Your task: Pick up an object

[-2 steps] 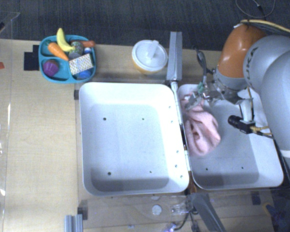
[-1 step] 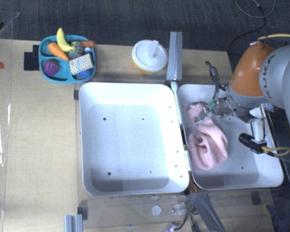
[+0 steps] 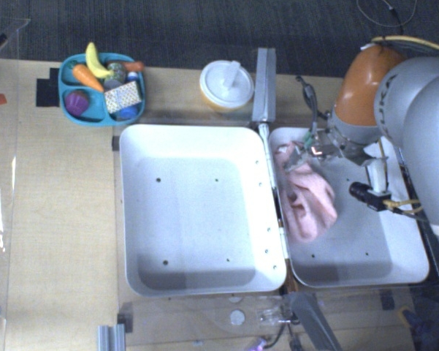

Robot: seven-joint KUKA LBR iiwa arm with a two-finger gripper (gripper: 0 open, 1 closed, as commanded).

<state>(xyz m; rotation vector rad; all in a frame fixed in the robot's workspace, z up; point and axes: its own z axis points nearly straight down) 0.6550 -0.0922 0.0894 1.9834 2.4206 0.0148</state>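
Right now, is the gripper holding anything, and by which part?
It cannot be told. The gripper sits at the top edge of the pink cloth in the right bin, but the view doesn't show cloth between its fingers.

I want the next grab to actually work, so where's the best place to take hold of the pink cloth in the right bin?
Probably the raised, bunched fold near the middle of the pink cloth, coming straight down from above. It lies crumpled against the right bin's left wall, so a side approach looks blocked, and its flat edges give little to pinch.
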